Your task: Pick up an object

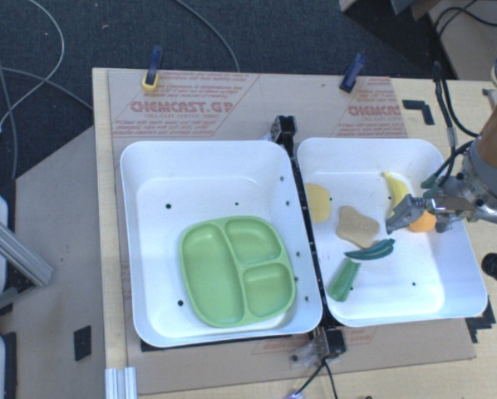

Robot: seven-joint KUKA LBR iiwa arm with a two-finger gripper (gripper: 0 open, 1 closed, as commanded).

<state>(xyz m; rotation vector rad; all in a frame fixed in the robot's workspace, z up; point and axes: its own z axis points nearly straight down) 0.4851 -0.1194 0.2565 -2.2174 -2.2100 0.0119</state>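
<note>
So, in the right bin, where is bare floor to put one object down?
Right bin: the floor is bare along the front wall, right of the green cylinder. It is crowded in the middle, with the tan piece, banana, orange object and gripper.

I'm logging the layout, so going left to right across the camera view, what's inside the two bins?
Green divided plate → pale yellow piece → green cylinder → tan piece → banana → orange object beside the end effector.

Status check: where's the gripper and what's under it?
Gripper low in right bin, beside an orange object. Banana close behind. Grasp unconfirmed.
</note>
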